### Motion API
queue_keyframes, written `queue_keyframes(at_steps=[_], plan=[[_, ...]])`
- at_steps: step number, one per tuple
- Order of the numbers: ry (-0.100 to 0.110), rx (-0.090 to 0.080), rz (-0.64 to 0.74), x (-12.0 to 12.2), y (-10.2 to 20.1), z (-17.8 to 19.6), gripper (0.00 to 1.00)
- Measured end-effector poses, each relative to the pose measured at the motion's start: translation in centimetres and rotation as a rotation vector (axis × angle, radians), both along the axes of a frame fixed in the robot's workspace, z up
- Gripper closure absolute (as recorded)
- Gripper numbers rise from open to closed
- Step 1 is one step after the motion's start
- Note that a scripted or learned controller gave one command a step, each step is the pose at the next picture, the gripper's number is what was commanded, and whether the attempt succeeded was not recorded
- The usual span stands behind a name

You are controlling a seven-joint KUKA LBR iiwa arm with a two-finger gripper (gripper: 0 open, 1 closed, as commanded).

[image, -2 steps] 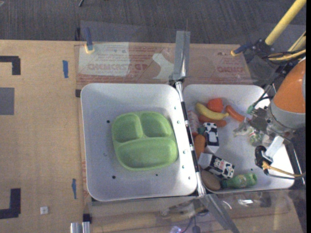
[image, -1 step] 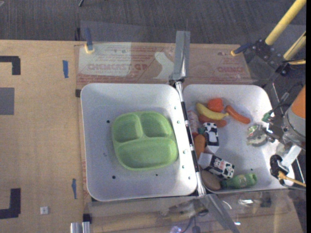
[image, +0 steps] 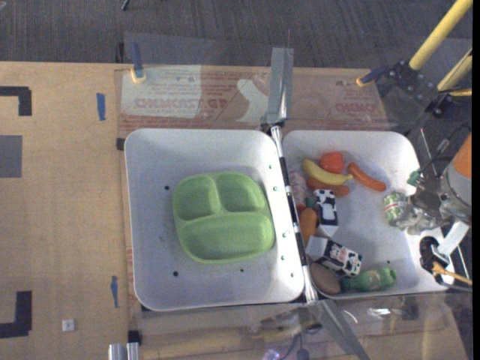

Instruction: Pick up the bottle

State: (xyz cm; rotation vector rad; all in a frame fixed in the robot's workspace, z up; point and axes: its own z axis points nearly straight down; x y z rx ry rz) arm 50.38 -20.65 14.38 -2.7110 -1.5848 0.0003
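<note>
The green bottle (image: 370, 279) lies near the claw (image: 420, 214), apart.

From my screen I can make out red lettering on the clear panel (image: 196, 94) behind the bins, but it reads mirrored and too blurred for me to spell out. More red print sits on the panel's right part (image: 358, 105), equally unreadable. I find no other legible text.
</note>
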Motion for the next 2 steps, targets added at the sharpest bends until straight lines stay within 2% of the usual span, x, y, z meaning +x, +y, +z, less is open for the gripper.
queue_keyframes(at_steps=[1, 2], plan=[[0.0, 0.0, 0.0, 0.0, 0.0, 0.0, 0.0], [0.001, 0.0, 0.092, -2.5, 5.7, -5.6, 0.0]])
